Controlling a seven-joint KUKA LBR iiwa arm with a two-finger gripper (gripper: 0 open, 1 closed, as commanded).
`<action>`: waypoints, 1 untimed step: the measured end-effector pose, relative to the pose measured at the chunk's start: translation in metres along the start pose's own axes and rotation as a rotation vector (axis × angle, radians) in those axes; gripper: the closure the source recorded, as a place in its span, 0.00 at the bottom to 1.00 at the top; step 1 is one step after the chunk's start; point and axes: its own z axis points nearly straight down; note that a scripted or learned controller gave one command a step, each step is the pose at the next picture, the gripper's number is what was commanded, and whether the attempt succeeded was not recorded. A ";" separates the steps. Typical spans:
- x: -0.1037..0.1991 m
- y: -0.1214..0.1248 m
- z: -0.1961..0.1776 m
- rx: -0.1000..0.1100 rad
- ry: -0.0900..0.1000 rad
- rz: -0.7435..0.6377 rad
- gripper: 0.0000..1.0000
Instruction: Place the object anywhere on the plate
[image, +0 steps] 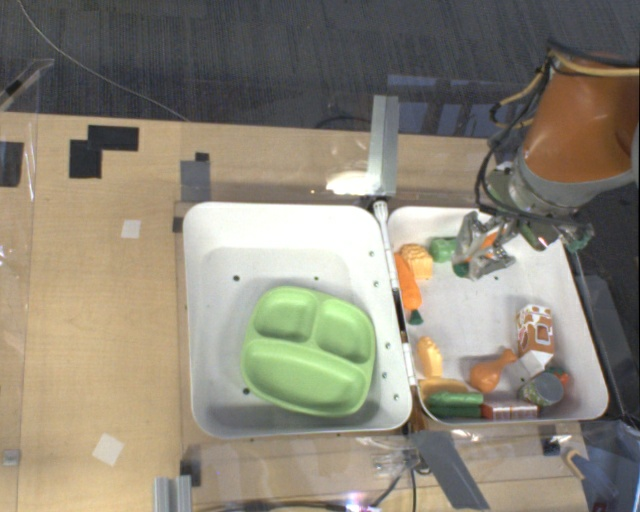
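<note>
The green plate (310, 350), smooth plastic with three rounded compartments, lies tilted in the left bin (215, 300). Over in the right bin (590, 380), the end effector (483, 252) hangs low near the back, right beside a small green piece (443, 249) and a yellow-orange lump (417, 261); whether it grips anything, I cannot tell. A carrot (407, 285) lies along the divider. The arm's orange band (585, 115) looms above.
</note>
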 end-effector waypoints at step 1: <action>-0.016 0.052 -0.019 0.000 -0.001 0.059 1.00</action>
